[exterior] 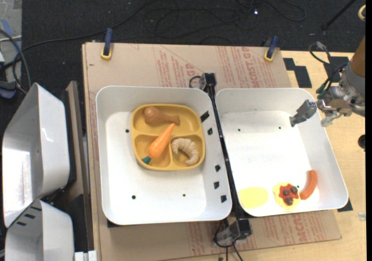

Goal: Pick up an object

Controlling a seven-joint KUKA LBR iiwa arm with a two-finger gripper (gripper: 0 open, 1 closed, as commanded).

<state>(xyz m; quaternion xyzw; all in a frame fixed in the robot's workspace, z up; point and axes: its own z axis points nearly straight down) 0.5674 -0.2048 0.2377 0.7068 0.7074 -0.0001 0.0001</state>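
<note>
The gripper (314,111) hangs over the right bin's (256,138) upper right corner — fingers spread, nothing between them. The sausage (308,185) lies near the bin's lower right edge — long axis steeply tilted, upper end rightward.

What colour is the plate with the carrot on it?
Yellow. The plate has three sections and shows in the camera view, in the left bin.

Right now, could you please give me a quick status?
Gripper at right bin's upper right edge. Sausage, yellow slice lie untouched. Nothing blocking.
</note>
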